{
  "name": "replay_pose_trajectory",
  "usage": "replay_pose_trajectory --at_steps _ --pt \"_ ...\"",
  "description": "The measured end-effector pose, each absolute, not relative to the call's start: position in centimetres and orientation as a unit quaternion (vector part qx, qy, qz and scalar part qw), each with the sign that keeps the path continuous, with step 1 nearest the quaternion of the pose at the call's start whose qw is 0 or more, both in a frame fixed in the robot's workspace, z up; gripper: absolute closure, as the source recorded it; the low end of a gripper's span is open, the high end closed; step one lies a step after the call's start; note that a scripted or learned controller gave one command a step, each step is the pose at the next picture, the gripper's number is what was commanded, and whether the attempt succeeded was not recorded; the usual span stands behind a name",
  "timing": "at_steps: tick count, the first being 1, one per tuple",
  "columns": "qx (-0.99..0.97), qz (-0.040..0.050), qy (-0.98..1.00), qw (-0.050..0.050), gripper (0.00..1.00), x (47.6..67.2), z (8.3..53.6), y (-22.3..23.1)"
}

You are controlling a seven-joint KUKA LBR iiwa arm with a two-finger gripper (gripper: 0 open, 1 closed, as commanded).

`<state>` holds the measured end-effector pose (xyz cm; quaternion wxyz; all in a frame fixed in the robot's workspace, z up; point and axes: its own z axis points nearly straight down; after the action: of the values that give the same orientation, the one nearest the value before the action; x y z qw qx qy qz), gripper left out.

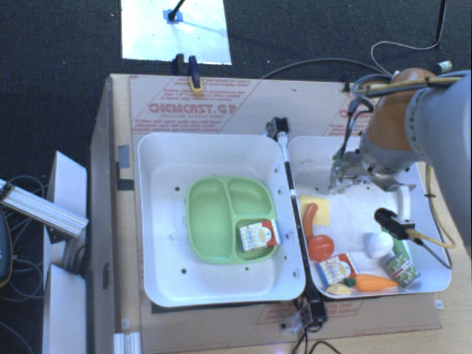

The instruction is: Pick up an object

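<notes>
My gripper (341, 181) hangs low over the bare back-left floor of the right bin (317, 157), with nothing seen in it. In front of it lie a yellow slice (320, 206) and a red sausage (310, 214). A red tomato (320, 246) sits further forward. Along the bin's front are a small orange-and-white carton (337, 268), a carrot (375, 282), a white egg (380, 243) and a green carton (403, 268). The arm comes in from the right, above the bin's back right part.
The left bin (151, 220) holds a green divided plate (214, 220) with a small carton (257, 236) in its front right compartment. A black rod (289, 175) lies along the wall between the bins. Cables run over the bench behind the right bin.
</notes>
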<state>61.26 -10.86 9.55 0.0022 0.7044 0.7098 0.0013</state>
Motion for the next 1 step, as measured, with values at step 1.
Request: replay_pose_trajectory --at_steps 1 --pt "0.705 0.0013 0.709 0.002 1.00 66.51 17.08 -13.35"
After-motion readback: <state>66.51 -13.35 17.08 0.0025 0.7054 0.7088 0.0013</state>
